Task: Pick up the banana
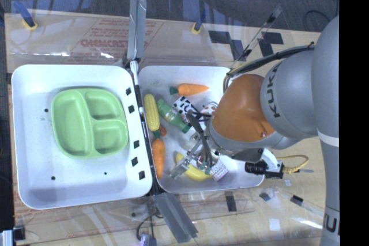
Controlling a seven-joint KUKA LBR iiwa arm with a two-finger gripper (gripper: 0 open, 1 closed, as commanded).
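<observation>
- Two white bins sit side by side on the counter (pixel 69 37); the left bin (pixel 29 124) carries a green divided tray (pixel 89 122), and the right bin (pixel 242 184) holds the jumble of toy food.
- The banana (pixel 198 174) lies near the front wall of the right bin, yellow and partly hidden beneath the claw (pixel 190 163), with a small printed packet (pixel 219 170) just beside it.
- Other pieces in that bin: a corn cob (pixel 151 112) along the left wall, a carrot (pixel 158 157) below it, a second carrot (pixel 192 89) near the back, a green bottle (pixel 171 115) and a black-and-white patterned item (pixel 183 105).
- The arm (pixel 288 101) reaches in from the right, its orange band over the bin's middle, and the claw points down right at the banana.
- I cannot tell how far the claw is spread, or whether it has the fruit; the metal parts overlap the banana too closely to read.
- My judgement: the approach is done and the claw is at the target, but a secure grasp and the lift clear of the bin are yet to be shown.
</observation>
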